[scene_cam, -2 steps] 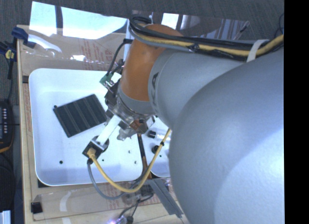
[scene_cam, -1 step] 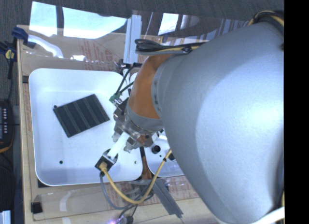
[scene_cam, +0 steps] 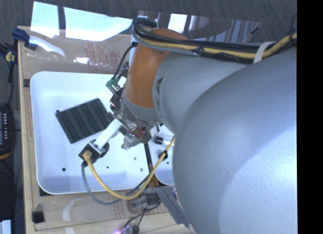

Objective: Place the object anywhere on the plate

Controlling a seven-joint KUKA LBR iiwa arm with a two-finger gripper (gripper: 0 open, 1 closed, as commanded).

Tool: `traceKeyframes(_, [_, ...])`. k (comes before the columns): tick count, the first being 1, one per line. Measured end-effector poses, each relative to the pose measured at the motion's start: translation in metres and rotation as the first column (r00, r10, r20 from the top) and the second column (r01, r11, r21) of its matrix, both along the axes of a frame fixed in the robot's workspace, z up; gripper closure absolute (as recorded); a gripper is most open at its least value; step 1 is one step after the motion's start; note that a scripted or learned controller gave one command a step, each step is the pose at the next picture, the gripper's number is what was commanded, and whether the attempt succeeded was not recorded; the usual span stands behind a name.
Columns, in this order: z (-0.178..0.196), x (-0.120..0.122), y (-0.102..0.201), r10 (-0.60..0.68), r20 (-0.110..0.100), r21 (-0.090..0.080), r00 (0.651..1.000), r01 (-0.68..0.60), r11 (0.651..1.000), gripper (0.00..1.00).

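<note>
at the right of the view, arm (scene_cam: pixel 237 127): the grey bulk covers most of the right half. it reaches leftward over the bench, and its orange band (scene_cam: pixel 144 76) stands over the left bin's right edge.
left bin (scene_cam: pixel 43 127): white and shallow, with its floor bare on the left and along the near side.
right bin (scene_cam: pixel 164 175): a white corner of it peeks out beneath the arm, and the rest is covered.
plate (scene_cam: pixel 83 119): a dark ribbed slab lying flat and skewed in the left bin's upper middle. judged to be the plate, though it is not certain. nothing rests on it.
cable (scene_cam: pixel 116 192): yellow, looping from a black plug (scene_cam: pixel 92 151) round the bin's near edge and back up to the wrist.
gripper (scene_cam: pixel 132 138): low over the left bin, just right of the plate's near corner and apart from it. whether it is released, clenched or grasping something, i cannot tell, since wrist hardware crowds that spot.
object: i cannot tell where it is. the likeliest places are at the gripper or under the wrist, both blocked from sight.
step in hand: judged to be the carry or the approach to the plate, with the placing not yet done.
next move: if the object is held, a short shift left over the ribbed face, then down and let go. if it is not, a fresh grasp comes first.
</note>
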State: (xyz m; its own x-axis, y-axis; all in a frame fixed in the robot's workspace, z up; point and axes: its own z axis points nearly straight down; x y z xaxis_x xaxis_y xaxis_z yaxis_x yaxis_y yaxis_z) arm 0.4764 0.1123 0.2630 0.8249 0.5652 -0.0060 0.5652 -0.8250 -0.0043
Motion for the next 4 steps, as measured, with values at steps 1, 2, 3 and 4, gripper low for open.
traceKeyframes(1, [0.069,0.001,-0.03,-0.202,0.006,-0.003,0.979,0.202,0.979,1.0])
traceKeyframes(2, [-0.084,-0.001,0.082,-0.224,-0.001,-0.005,0.975,0.224,0.974,1.0])
traceKeyframes(3, [-0.117,0.023,0.107,0.42,-0.005,0.004,0.907,-0.42,0.907,1.0])
traceKeyframes(4, [-0.021,0.034,0.042,0.761,0.003,0.003,0.649,-0.761,0.649,1.0])
